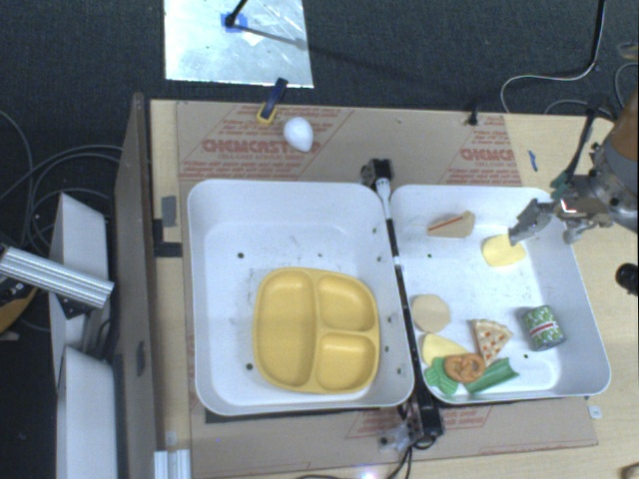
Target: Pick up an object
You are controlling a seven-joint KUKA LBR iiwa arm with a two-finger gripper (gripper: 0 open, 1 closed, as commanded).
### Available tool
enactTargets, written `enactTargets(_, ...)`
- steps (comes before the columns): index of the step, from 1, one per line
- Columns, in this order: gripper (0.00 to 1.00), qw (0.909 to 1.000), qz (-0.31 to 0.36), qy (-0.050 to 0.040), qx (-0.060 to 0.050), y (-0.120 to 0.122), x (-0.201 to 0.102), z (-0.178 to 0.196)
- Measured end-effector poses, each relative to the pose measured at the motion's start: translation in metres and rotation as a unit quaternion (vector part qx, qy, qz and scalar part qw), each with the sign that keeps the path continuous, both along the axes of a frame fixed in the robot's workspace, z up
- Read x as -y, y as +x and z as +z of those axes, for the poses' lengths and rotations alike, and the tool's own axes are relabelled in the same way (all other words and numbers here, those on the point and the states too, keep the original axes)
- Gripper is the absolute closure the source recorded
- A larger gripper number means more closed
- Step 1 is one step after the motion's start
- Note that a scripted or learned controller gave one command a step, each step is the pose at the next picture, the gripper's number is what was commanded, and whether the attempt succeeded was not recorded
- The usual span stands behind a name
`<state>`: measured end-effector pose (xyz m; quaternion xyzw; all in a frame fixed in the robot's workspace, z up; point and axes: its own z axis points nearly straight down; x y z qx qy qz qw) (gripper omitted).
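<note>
Camera view: grey metal gripper (539,220) at right bin's (584,297) upper right edge, above pale yellow rounded piece (504,251); finger spread unclear, cannot tell.

Same bin: tan wedge (451,225), beige disc (431,312), pizza slice (490,339), green patterned can (541,327) on its side, green leafy piece (479,375).

Left bin (290,208): glossy yellow three-compartment plastic tray (318,329).

Robotics lab, my workspace. Two white bins (300,203) sit on a cardboard sheet (329,138) printed CHEMCAST, on a bench over dark carpet (80,38). Loose cables (40,168) on the left, a taped foil square (238,26), toy food (469,362) as test props.
</note>
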<state>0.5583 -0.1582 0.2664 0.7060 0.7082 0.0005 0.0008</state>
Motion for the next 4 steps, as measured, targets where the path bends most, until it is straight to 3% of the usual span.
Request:
enactTargets(2,0.0,1.0,-0.002,0.0008,-0.004,-0.033,0.039,-0.132)
enactTargets(3,0.0,1.0,0.002,0.0002,0.001,0.026,0.02,-0.184)
enactTargets(4,1.0,1.0,0.001,0.0,0.001,0.025,0.021,-0.171)
